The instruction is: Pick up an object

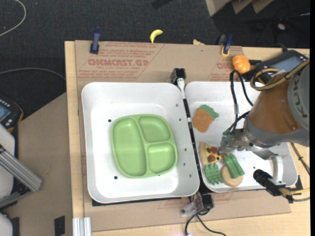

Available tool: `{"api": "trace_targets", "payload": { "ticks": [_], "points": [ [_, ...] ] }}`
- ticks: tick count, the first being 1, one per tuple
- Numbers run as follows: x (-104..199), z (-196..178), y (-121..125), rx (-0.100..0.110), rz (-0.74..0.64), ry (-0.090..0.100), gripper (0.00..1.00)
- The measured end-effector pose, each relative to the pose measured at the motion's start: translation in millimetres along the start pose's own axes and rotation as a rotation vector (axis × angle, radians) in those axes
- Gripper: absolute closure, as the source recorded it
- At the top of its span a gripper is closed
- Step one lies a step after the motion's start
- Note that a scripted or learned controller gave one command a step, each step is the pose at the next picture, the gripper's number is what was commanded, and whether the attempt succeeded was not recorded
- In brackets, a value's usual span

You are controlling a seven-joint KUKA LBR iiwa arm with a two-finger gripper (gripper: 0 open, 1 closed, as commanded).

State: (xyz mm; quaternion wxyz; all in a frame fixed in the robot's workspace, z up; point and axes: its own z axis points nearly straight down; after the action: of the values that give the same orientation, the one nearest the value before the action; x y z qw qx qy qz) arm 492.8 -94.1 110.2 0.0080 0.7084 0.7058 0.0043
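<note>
Claw (229,142) is hovering low in the right bin (216,90), grip state unreadable; the green toy (233,164) is lying just toward five o'clock, its length running eleven-to-five.

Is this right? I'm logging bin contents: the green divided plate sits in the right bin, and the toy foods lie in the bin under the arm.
Not quite. The camera view shows the green plate in the left bin, not the right. The toy foods do lie in the right bin, under the arm.
</note>
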Motion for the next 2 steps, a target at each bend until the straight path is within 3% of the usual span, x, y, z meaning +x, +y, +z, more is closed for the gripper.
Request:
{"api": "trace_targets", "payload": {
  "ticks": [1, 2],
  "points": [
    [0.0, -9.8, 0.6, -0.002, 0.000, -0.001, 1.00],
    [68.8, -78.4, -12.3, 0.013, -0.010, 0.006, 1.00]
  ]
}}
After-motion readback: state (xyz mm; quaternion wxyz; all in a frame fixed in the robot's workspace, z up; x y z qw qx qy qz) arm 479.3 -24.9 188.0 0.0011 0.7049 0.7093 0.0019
